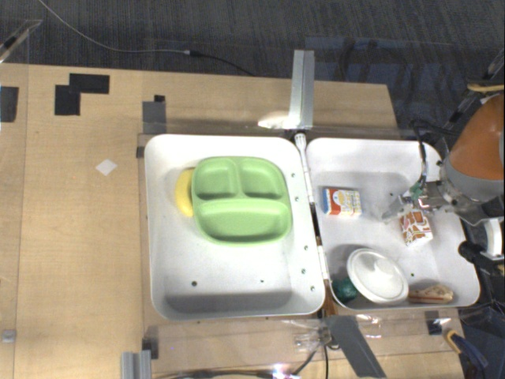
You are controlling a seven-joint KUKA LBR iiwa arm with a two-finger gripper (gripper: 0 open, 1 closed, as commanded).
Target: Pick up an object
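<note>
Two white bins side by side on the desk (71, 235), divided by a thin ridge.

Left bin (229, 287): green tray (239, 198) with three compartments, sitting toward the back half. A yellow item (183, 193) peeks out from under the tray's left edge, close to the bin's left wall. Front half of this bin is bare floor.

Right bin (363, 158): small carton (342, 201), white with blue and orange print, lying near the ridge. White bowl (378, 275) upside down at the front; a dark green item (343, 291) tucked against its left side in the front-left corner. Brown item (431, 294) along the front wall, just right of the bowl. Red-and-white packet (415, 227) toward the right wall.

Arm enters from the right, orange band over the bin's right rim. Hand (416, 198) low, right at the packet's upper edge; cannot tell how the hand is set, nor whether it grips the packet. Back-centre of the right bin is open floor.
</note>
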